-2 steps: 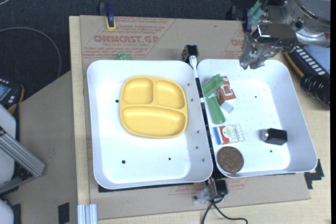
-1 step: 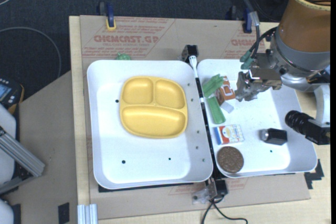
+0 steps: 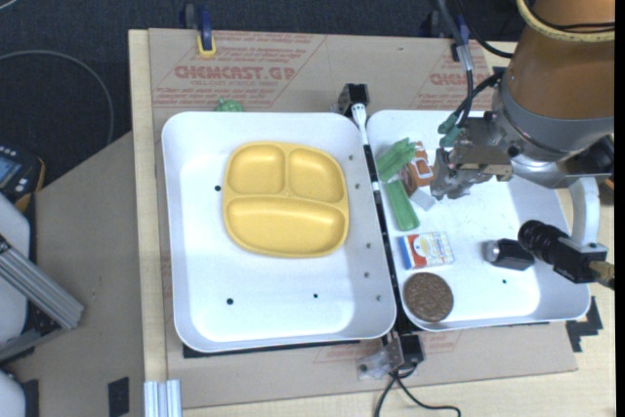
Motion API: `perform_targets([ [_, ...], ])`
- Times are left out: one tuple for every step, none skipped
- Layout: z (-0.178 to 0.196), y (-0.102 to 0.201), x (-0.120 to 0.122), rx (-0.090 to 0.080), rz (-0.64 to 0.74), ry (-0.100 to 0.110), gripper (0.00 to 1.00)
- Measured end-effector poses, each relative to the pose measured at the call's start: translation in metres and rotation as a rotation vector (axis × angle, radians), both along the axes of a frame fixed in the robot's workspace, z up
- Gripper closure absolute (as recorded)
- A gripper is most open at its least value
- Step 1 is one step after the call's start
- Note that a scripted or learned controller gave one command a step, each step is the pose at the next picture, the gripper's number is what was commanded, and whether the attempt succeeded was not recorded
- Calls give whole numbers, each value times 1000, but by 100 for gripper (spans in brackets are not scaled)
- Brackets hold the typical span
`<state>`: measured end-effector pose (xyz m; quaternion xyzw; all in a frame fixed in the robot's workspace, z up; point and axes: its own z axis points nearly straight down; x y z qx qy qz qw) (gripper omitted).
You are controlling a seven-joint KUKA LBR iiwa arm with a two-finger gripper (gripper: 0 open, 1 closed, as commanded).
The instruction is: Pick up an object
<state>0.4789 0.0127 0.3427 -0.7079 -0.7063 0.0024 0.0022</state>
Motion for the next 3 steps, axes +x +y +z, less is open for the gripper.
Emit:
perform_targets([
  [32, 58, 1, 2, 9, -11, 100],
  [56, 66, 1, 1, 4, -11, 100],
  [65, 66, 1, 1, 4, -12, 100],
])
